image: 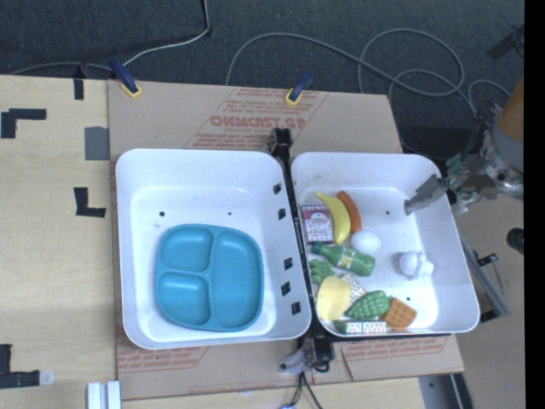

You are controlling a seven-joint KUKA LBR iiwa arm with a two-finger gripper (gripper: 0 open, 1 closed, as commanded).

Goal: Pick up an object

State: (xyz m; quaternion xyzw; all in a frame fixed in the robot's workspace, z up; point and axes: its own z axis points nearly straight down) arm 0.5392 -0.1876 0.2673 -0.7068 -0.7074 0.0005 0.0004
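The grey two-finger claw (428,196) hovers over the right shallow white bin's (464,279) far rim, approaching; its opening I cannot tell, nothing visibly held; next, descend toward the small white ball (366,243).

dark carpet (102,15) with cables (409,54) behind a wooden bench (43,228).

Light's even and pretty bright from overhead on my feed, soft shadows only, white bins (136,177) nearly blown out, whole frame slightly soft.
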